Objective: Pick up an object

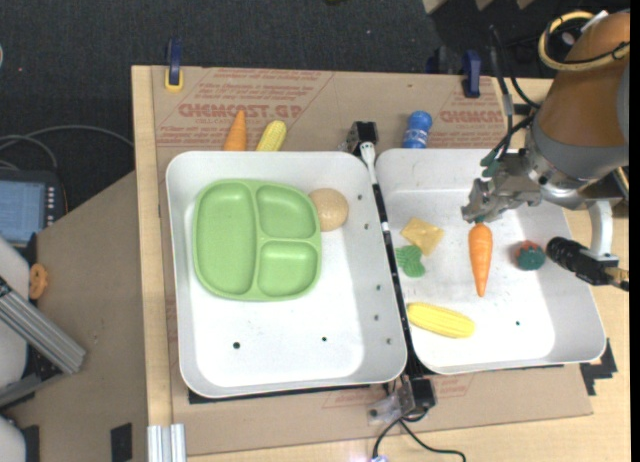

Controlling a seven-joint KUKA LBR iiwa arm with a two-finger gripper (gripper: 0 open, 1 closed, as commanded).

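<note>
Camera view has the end effector (482,208) poised just above the top of the toy carrot (480,257) in the right bin (560,345), its opening impossible to judge, so the pick looks not yet made.

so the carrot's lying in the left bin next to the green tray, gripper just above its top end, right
Not quite: the camera view shows the carrot in the right bin, not the left. The green tray sits in the left bin. The gripper is indeed just above the carrot's top end.
</note>
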